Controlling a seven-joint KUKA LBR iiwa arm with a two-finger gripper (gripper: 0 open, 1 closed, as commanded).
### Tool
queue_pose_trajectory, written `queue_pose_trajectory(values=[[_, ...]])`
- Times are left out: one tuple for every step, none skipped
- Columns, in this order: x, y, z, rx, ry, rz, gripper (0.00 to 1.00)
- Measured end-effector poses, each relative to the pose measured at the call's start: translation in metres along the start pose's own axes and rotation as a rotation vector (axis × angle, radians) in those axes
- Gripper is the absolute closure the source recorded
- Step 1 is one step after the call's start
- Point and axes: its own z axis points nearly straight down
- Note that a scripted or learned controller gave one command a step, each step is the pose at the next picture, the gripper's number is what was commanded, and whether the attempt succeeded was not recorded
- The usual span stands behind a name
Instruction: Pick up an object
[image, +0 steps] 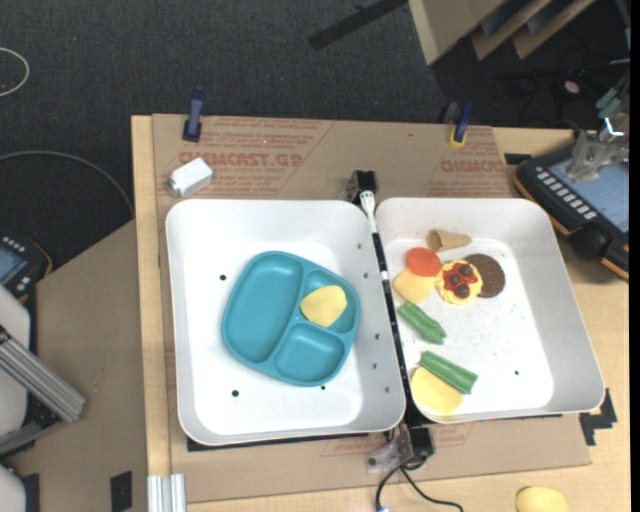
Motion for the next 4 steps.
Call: queue_pose_trajectory(values=[[0.001,-0.123,0.050,0.019,0.009,0.007,1.00],[0.051,-0.063,-0.062,-0.009,0.001,-0.008,1.00],[0.000,-0.115,-0.036,0.010,0.005,0.003,1.00],[0.060,-0.045,-0.168,-0.011,-0.001,-0.007,1.00]])
